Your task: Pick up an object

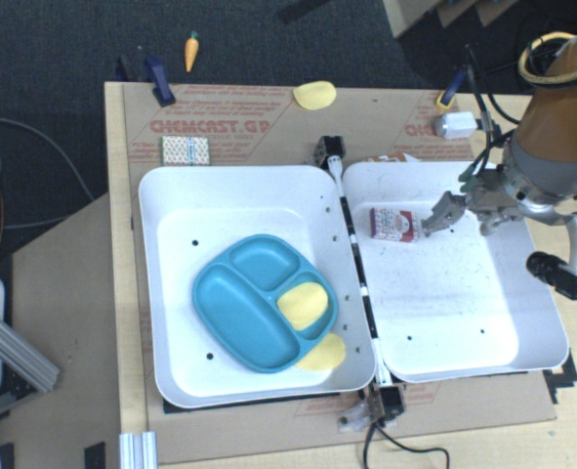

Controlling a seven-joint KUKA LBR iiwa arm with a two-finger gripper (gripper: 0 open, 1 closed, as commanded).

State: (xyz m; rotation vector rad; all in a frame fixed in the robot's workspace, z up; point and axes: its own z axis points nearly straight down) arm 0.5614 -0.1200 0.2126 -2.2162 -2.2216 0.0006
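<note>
Looks like the approach step: gripper (461,213), fingers spread and holding nothing, sits upper right of frame just beside the small red packet (394,225) in the right bin (522,352). Next it needs to straddle the packet, then close.

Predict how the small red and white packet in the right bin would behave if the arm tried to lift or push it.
The red and white packet lies flat on the right bin floor, so it probably slides rather than rolls. It looks thin and small, likely light. Its low profile may leave the end effector little to grip.
</note>
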